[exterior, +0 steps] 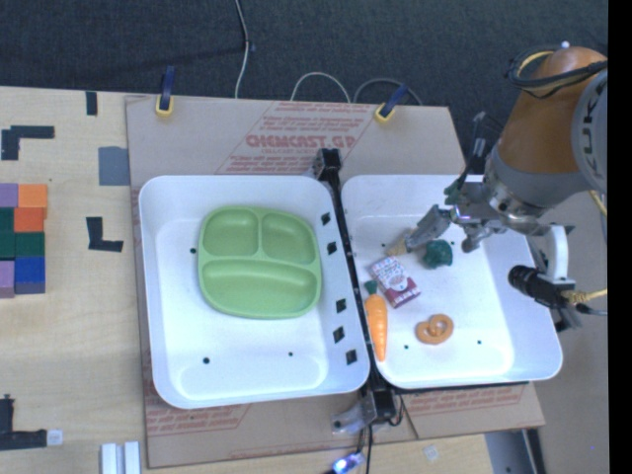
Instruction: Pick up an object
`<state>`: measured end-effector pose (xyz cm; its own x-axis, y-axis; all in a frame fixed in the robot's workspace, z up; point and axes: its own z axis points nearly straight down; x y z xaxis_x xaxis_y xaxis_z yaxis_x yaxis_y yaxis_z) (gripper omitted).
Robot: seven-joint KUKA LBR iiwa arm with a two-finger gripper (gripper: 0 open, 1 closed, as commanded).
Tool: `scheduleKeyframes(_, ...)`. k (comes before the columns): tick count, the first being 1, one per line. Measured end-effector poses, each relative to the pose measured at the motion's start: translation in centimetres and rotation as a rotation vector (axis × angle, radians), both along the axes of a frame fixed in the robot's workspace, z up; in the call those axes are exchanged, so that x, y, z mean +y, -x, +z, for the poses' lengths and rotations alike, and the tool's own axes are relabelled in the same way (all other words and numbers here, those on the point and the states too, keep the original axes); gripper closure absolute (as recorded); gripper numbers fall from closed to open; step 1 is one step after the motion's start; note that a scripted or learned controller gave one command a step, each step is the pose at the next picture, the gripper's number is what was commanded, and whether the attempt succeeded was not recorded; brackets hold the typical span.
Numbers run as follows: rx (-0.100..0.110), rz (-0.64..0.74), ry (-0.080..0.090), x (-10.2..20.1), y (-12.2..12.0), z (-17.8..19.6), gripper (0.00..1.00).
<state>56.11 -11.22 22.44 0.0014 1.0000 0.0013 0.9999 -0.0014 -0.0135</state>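
My gripper hangs over the back middle of the right bin, with its two fingers spread apart, so it is open. A small dark green object lies on the bin floor just below and between the fingertips, and nothing is lifted. A red and white packet lies to the left of it. An orange carrot rests along the bin's left wall. An orange pretzel shape sits near the bin's front.
The left bin holds a light green divided plate. A black divider runs between the bins. Coloured blocks are stacked at the far left of the bench. The arm's orange band rises at the right.
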Motion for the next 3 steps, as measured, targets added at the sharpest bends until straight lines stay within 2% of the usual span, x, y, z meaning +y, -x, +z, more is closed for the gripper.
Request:
scheduleKeyframes(1, -0.011, 0.003, 0.001, 0.0, -0.2, 0.6, 0.0)
scheduleKeyframes(3, -0.005, 0.003, 0.001, -0.3, -0.3, -12.3, 0.0)
